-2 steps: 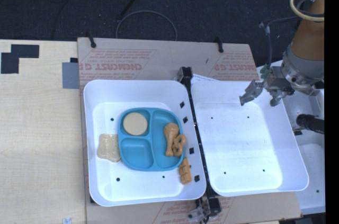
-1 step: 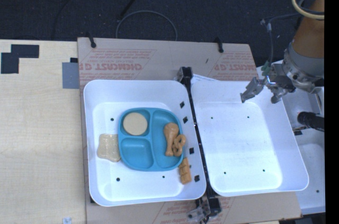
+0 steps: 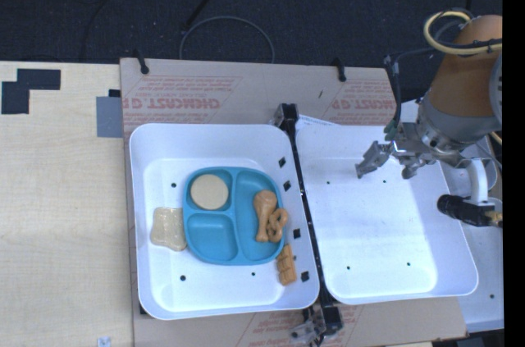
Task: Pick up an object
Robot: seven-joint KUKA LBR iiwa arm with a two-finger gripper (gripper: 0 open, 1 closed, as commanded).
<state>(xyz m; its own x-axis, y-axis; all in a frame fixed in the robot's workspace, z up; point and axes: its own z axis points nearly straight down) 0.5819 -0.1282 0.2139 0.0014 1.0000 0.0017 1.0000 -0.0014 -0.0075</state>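
My gripper [image 3: 387,165] hangs over the upper part of the right bin [image 3: 459,276], its fingers spread open with nothing between them. All the objects lie in the left bin [image 3: 156,148]. A blue compartment tray [image 3: 221,243] sits in its middle, with a round tan disc [image 3: 208,191] in its upper left compartment. A knobbly tan piece [image 3: 269,216] lies in the tray's right compartment. Left of the tray lies a pale bread-like piece [image 3: 168,228]. A small tan chunk [image 3: 285,265] rests just off the tray's lower right corner.
A black divider strip [image 3: 297,198] runs between the two bins. A black cylindrical part [image 3: 463,210] sticks in over the right bin's right rim. Cardboard [image 3: 246,95] lies under both bins, and light wooden bench surface [image 3: 57,214] spreads to the left.
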